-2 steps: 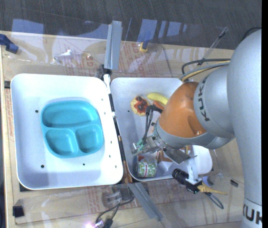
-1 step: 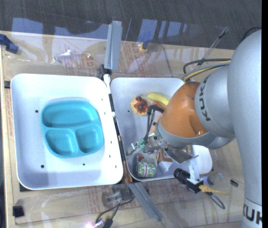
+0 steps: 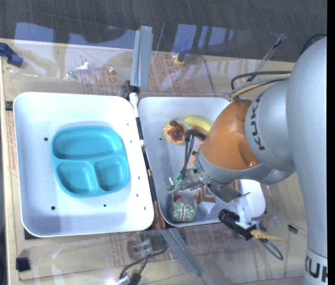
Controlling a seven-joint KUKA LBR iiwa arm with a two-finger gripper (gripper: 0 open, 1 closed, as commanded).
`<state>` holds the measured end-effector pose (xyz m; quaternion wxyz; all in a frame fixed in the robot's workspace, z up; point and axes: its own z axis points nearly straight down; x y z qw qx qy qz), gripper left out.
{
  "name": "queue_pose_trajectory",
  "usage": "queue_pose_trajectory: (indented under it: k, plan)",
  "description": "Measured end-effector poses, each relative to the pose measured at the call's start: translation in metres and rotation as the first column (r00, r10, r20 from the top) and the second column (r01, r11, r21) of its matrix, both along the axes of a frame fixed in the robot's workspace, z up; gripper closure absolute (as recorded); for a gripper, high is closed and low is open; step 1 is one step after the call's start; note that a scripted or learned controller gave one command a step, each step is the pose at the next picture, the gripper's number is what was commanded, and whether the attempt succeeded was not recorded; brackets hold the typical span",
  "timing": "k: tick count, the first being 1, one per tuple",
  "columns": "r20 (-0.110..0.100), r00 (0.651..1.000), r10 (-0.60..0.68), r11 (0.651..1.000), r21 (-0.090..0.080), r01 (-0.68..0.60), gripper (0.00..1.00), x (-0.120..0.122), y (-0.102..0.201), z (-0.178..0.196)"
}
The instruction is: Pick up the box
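Note:
My gripper (image 3: pixel 181 181) reaches down into the right bin (image 3: pixel 155 159), low over its front half, with the orange wrist band just behind it. A brownish box (image 3: pixel 204 193) lies right under the wrist, mostly hidden by the arm. I cannot tell whether the gripper touches or holds it.
A green-labelled can (image 3: pixel 183 210) lies at the right bin's front edge, just below the gripper. A banana (image 3: pixel 198 123) and a red-and-yellow item (image 3: pixel 175 132) sit at the bin's back. A white cup (image 3: pixel 254 198) is under the arm. The left bin (image 3: pixel 31 159) holds a blue divided tray (image 3: pixel 90 159).

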<state>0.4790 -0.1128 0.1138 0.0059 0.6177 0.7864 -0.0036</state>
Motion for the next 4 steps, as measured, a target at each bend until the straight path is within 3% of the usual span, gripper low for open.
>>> queue_pose_trajectory:
  k: [1,2,3,4]
  plan:
    - [0.0,1.0,-0.001,1.0,-0.001,0.001,0.0,0.0,-0.001,0.0]
    - [0.009,0.998,0.06,0.998,-0.008,-0.06,0.0,0.0,-0.002,-0.017]
    - [0.001,0.998,0.069,0.998,0.004,-0.069,1.0,-0.001,0.003,-0.009]
    - [0.004,0.998,0.063,0.998,-0.005,-0.063,0.0,0.0,-0.002,-0.008]
